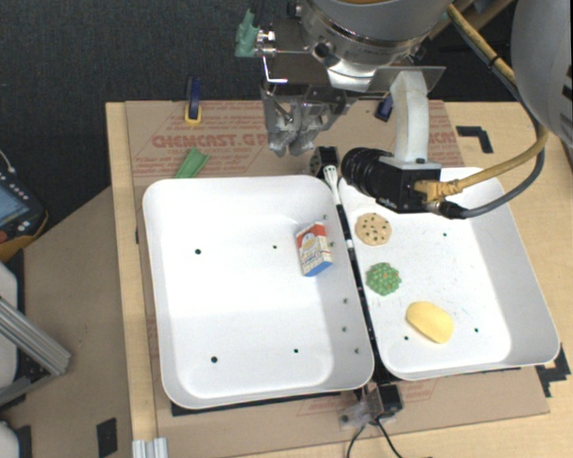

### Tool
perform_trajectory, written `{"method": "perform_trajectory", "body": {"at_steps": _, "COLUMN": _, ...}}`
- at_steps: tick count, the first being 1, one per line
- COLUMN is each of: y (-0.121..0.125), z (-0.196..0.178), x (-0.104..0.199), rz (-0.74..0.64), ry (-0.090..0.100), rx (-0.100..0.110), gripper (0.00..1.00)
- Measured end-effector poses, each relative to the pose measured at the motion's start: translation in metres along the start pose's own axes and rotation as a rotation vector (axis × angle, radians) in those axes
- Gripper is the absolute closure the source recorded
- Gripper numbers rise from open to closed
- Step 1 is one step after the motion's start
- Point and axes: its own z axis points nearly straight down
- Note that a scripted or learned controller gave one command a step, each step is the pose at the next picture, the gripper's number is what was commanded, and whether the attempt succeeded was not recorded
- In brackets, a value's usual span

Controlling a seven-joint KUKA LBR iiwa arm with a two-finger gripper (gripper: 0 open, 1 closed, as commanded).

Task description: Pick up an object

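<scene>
Fingers of my gripper (pixel 293 139) hung above the far rim of the left bin (pixel 175 274), pressed close together with nothing between them. Well below them, a small red, white and blue carton (pixel 313 249) lay in that bin near its right wall. The right bin (pixel 494 263) held a round cookie (pixel 372 230), a green clump (pixel 383 279) and a yellow lemon-like piece (pixel 430 322).

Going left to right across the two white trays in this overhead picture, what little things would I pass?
small carton in the left tray → then in the right tray, green ball → yellow lump. The cookie sits straight above the green ball, so I leave it unplaced.
</scene>
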Motion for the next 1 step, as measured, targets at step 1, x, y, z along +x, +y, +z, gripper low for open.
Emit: {"method": "perform_trajectory", "body": {"at_steps": 1, "y": -0.0010, "z": 0.0024, "x": 0.0004, "rz": -0.002, "ry": -0.002, "rx": 0.006, "gripper": 0.00}}
